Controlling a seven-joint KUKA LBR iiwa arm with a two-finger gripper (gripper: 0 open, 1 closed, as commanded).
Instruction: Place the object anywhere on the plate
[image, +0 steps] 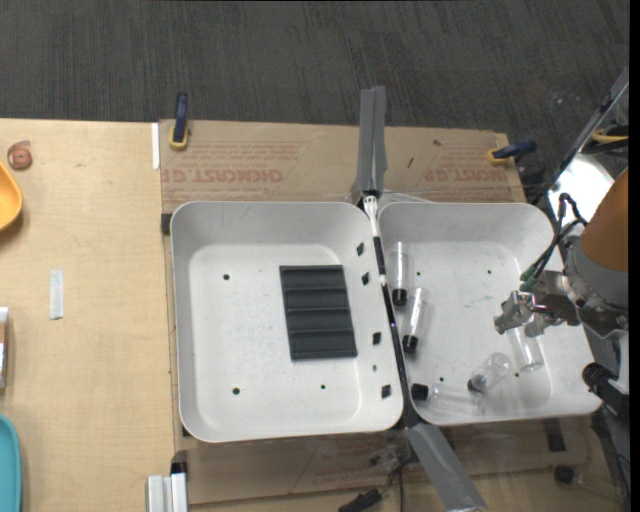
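1. The hand (522, 315) hung low over the right bin (470, 225), at its right side; whether it was open or closed could not be told.
2. Several clear tubes with dark caps lay in that bin: two (396, 272) along the left wall, one (492, 372) just below the hand, another (445, 396) against the front wall.
3. The dark ribbed plate (318, 312) sat mid left bin (200, 300), well apart from the tubes.
4. Judging by its position, the hand was probably lined up on the nearest tube for a pickup.
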